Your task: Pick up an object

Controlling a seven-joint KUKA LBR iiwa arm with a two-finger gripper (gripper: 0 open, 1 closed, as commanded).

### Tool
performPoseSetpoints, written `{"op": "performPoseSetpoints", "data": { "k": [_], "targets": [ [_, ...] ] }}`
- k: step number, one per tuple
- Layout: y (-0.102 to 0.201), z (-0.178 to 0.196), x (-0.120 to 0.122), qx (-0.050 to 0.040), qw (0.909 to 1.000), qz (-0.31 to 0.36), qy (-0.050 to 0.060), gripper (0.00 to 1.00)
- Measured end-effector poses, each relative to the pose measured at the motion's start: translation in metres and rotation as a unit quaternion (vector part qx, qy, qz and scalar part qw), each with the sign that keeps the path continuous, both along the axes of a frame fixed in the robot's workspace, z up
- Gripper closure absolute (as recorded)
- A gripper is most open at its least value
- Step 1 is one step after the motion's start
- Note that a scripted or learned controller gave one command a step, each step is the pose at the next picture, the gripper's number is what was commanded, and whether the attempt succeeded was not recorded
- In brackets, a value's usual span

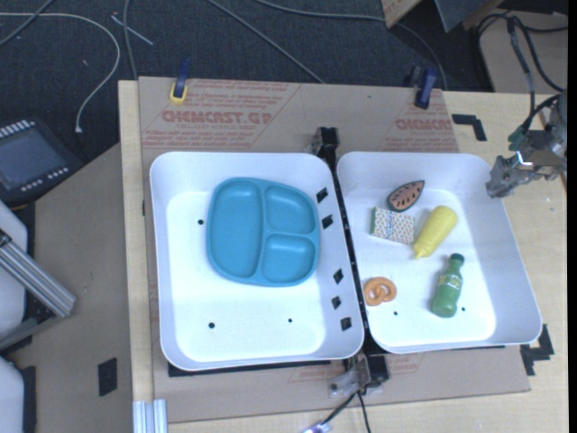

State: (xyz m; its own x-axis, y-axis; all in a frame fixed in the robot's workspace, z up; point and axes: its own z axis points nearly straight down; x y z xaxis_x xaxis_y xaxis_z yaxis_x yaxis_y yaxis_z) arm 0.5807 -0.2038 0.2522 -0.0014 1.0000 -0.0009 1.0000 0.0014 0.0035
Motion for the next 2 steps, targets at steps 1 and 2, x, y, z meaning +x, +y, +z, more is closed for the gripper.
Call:
{"op": "performPoseSetpoints", "data": {
  "k": [1,2],
  "targets": [
    [0.05,0.004,0.01,0.001,1.0,0.002,0.001,1.0],
    [0.098,-0.001,0.019,0.0014,1.0,0.002,0.002,1.0]
  ]
}}
